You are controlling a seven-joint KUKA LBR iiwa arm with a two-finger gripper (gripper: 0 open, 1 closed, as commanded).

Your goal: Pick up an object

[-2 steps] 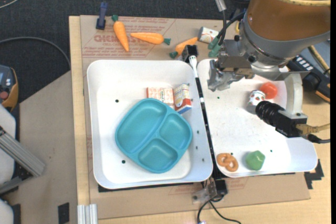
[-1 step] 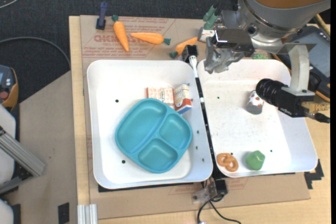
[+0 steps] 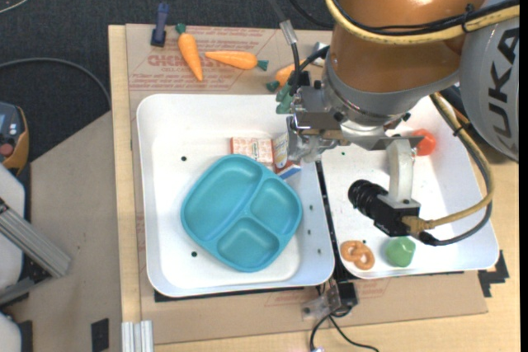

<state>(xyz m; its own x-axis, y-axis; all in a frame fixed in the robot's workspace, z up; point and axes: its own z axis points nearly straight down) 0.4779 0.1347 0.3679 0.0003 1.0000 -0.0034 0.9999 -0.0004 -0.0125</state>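
1. A grey KUKA arm with an orange band (image 3: 404,4) reached in from the right and hung over the seam between 2 shallow white bins.
2. Its gripper (image 3: 299,146) pointed down above the right rim of the left bin (image 3: 157,177), just over a small red-and-white carton (image 3: 252,148); whether it was open or closed could not be told.
3. The carton lay flat on the left bin's floor, touching the upper edge of a teal divided plate (image 3: 241,213) with 3 compartments, which filled much of that bin.
4. In the right bin (image 3: 462,177), a green block (image 3: 400,251) sat near the front edge, just beside a small pretzel (image 3: 358,254).
5. An orange object (image 3: 424,143) lay farther back in the right bin, partly hidden behind the arm's mount.
6. A black cylindrical fitting (image 3: 375,206) with a yellowish cable hung over the right bin.
7. Behind the bins, 2 toy carrots (image 3: 191,55) and (image 3: 233,59) rested on the brown cardboard (image 3: 132,70), near each other, with a blue clip (image 3: 159,24) at the cardboard's back-left corner.
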